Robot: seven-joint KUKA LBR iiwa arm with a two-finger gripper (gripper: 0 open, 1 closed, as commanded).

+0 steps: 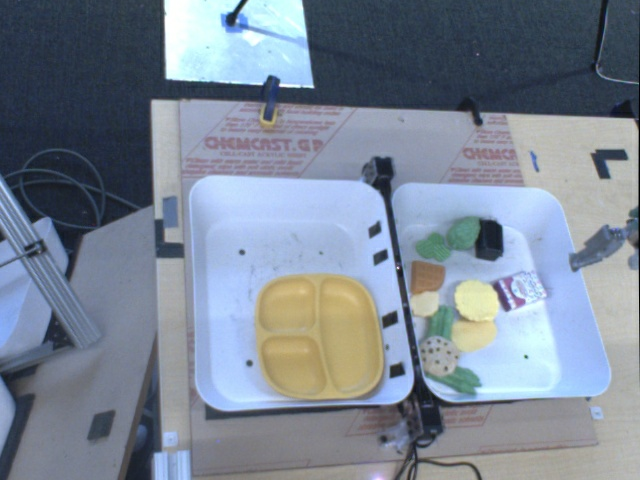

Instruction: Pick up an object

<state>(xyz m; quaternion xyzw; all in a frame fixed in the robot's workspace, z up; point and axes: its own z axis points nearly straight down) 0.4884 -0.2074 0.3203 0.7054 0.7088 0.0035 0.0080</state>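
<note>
Nothing is being held: the gripper (603, 246) is hovering at the right bin's (572, 230) right rim, grip state indeterminate; toy food (476, 300) is lying ungrasped inside.

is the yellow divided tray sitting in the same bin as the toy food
No, the yellow divided tray lies in the left bin, while the toy food is piled in the right bin.
</note>
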